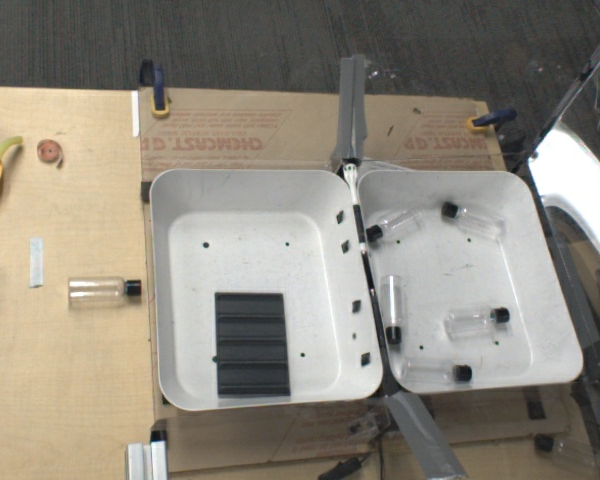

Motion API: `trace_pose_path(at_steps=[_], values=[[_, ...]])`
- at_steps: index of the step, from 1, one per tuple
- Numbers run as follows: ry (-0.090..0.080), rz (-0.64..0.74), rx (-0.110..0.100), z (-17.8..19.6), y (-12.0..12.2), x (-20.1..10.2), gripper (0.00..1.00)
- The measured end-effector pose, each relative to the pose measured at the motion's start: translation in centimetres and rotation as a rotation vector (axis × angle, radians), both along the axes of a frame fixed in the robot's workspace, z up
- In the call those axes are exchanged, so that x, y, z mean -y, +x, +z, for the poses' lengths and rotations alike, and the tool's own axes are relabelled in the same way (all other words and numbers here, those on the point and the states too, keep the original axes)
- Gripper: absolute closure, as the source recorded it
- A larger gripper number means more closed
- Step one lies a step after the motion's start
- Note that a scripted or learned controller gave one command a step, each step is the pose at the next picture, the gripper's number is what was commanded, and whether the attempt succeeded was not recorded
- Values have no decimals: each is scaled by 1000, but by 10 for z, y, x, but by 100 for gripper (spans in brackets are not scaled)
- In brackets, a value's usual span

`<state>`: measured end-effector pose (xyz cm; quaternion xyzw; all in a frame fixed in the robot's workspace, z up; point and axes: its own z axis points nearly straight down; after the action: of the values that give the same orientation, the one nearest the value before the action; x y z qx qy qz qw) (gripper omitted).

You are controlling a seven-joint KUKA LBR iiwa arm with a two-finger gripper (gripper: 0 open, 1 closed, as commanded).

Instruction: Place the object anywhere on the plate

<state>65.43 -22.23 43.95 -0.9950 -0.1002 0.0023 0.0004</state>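
Cardboard (pixel 310 136) under the bins reads "CHEMCZT".

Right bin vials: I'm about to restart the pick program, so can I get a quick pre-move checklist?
1. Clear vials with black caps lie in the right bin: ok.
2. Nearest pick, a vial, lies apart from the others: ok.
3. Dark ribbed plate sits in the left bin: ok.
4. Plate top bare: ok.
5. One vial rests against the dividing wall: not ok.
6. Gripper state: cannot tell.

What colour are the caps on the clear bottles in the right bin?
Black, seen in the camera view on each bottle in the right bin.
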Motion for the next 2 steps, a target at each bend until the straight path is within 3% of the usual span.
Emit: trace_pose_path(at_steps=[2], values=[[0, 3, -1, 0, 0, -1, 0]])
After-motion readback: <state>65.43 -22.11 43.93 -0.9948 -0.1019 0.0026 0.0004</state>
